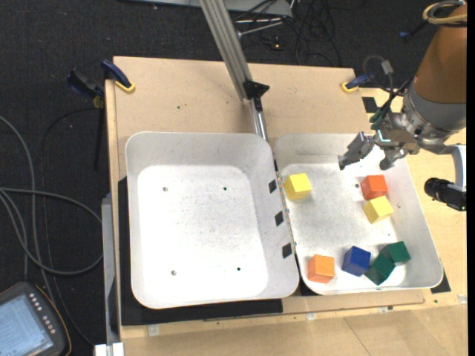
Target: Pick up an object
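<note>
Hovering our claw [369,151] spread open, gripping nothing, above the right bin [326,148], we probably need to drop onto the orange block [373,186].

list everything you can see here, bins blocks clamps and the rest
white bins: 2, white, side by side on the bench; left bin, right bin
yellow blocks: 2, yellow, right bin; one near its left wall, one toward its right side
orange blocks: 2, orange, right bin; one at upper right, one at the front
blue block: 1, blue, right bin, front
green blocks: 2, dark green, right bin, front right, close together
bench: 1, light wood, under both bins
clamps: 2, blue and yellow, rear corners of the bench
metal pole: 1, grey, slanting down to between the bins
arm: 1, grey with orange band, from the right
gripper: 1, dark, over the right bin's upper right
</note>
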Action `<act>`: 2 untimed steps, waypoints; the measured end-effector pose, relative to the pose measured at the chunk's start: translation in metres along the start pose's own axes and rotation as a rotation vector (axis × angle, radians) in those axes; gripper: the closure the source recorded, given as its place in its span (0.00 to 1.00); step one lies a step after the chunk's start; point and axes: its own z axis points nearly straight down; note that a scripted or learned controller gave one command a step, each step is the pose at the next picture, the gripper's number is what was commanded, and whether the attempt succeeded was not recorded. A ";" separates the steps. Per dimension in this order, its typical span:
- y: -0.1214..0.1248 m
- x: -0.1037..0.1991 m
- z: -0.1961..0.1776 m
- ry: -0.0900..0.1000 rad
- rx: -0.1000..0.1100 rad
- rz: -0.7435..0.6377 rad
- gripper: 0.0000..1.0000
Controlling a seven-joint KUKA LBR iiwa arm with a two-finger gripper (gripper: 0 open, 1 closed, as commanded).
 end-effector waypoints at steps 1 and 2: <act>0.001 0.000 -0.002 -0.001 -0.004 0.002 0.00; -0.007 -0.005 0.046 -0.001 0.000 0.004 0.00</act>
